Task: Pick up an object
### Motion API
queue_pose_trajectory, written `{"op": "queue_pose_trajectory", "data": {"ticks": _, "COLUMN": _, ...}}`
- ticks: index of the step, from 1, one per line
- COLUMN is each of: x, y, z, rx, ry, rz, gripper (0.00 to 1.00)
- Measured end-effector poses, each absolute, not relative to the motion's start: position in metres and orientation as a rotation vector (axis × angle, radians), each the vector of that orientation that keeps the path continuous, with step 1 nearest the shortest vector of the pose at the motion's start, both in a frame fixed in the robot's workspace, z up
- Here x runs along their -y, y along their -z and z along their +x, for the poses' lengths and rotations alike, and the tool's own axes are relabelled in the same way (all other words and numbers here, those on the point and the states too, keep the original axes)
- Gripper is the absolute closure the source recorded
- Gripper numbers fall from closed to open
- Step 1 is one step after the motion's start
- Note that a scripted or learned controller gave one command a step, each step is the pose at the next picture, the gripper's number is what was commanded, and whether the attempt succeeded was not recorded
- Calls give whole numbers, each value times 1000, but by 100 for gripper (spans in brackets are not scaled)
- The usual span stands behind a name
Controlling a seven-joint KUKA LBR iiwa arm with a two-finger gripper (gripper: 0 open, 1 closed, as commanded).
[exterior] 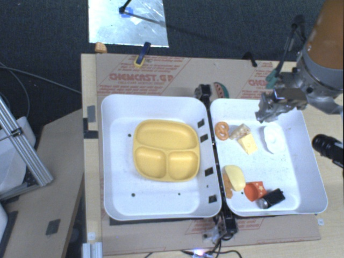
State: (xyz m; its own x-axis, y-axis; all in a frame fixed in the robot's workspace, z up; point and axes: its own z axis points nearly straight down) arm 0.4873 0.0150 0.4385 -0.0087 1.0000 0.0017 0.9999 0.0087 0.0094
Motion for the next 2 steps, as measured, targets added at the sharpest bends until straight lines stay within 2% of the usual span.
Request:
{"op": "queue_pose_trajectory", "data": {"ticks": 1, "x": -22, "y": -412, "z": 487, "rx": -2226, "ry": -3, "rz": 2215, "gripper": 100}}
{"op": "queue_pose_trajectory", "data": {"ticks": 2, "x": -44, "y": -434, "z": 487, "rx": -2227, "ry": -6, "rz": 2212, "gripper": 100}}
